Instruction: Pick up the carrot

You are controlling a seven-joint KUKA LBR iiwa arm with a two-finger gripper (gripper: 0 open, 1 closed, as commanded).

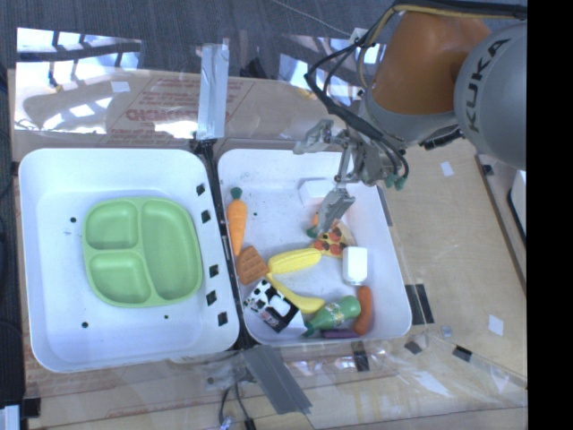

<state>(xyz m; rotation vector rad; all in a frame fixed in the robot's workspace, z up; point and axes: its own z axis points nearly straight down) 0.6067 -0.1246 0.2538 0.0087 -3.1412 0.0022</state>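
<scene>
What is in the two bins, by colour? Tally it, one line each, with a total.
Orange: 2, carrot, second carrot-like piece
Yellow: 2, corn, banana
Green: 2, divided plate, toy
White: 1, block
Brown: 1, cracker
Black-and-white: 1, box
Total: 9

Left bin (45,267): one green divided plate (143,251), lying flat. Right bin (269,173): carrot (236,226) along the left wall, green top toward the far side; cracker-like square (252,264) just below it; corn cob (295,261); banana (300,301); black-and-white checkered box (271,304); white block (355,264). Gripper (333,211) hangs over the bin's right half, well apart from the carrot.
</scene>
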